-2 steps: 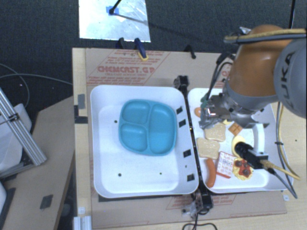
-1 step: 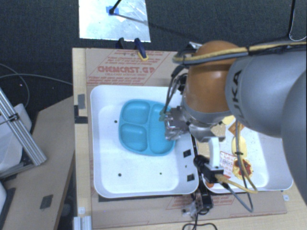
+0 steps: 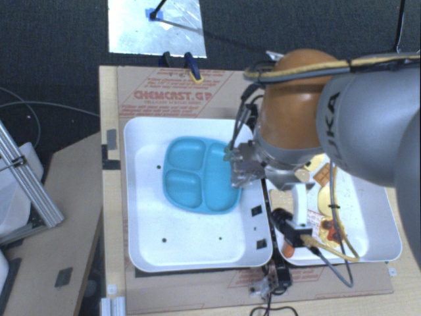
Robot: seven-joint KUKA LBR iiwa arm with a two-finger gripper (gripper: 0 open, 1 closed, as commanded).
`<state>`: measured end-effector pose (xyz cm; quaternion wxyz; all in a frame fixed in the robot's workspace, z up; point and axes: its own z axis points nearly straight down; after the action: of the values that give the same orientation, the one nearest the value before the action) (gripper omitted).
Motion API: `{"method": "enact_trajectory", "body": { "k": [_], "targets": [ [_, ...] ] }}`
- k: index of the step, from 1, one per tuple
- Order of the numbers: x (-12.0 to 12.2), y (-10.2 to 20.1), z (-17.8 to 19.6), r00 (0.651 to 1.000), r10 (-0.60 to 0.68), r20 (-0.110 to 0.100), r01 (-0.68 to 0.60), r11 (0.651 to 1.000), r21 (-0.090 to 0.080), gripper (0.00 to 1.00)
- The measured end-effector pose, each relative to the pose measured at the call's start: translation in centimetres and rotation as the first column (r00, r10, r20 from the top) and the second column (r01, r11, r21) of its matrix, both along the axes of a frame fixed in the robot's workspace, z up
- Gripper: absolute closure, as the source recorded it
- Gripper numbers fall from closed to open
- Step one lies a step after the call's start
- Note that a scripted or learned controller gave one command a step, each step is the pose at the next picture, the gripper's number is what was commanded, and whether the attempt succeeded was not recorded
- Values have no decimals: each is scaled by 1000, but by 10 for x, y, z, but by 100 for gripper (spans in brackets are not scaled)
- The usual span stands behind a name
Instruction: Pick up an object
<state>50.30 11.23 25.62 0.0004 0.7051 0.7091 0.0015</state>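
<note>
Two white bins [image 3: 197, 255] side by side on a cardboard-covered bench [image 3: 171, 94], dark carpet around, blue divided plate [image 3: 197, 175] in left bin, gripper [image 3: 242, 170] at plate's right edge, opening impossible to tell

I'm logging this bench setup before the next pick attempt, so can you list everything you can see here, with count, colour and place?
shallow white plastic bins: two, white, side by side on the bench.
blue divided plastic tray: one, light blue, three compartments, lying in the left bin toward its right side.
small mixed objects: several, yellow, orange and white, in the right bin, partly hidden by the arm; exact count unclear.
brown cardboard sheet with red lettering: one, under the bins.
shiny silver sheet: one, beyond the cardboard, top of view.
blue clamp: one, blue with a yellow tip, at the cardboard's far edge.
grey and orange arm: one, reaching in from the right.
gripper: one, at the tray's right edge.
</note>
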Motion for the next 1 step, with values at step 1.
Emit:
{"method": "enact_trajectory", "body": {
  "k": [1],
  "targets": [
    [51,-20,-35,1000,-7,-1,7,1000,-3,100]
  ]
}}
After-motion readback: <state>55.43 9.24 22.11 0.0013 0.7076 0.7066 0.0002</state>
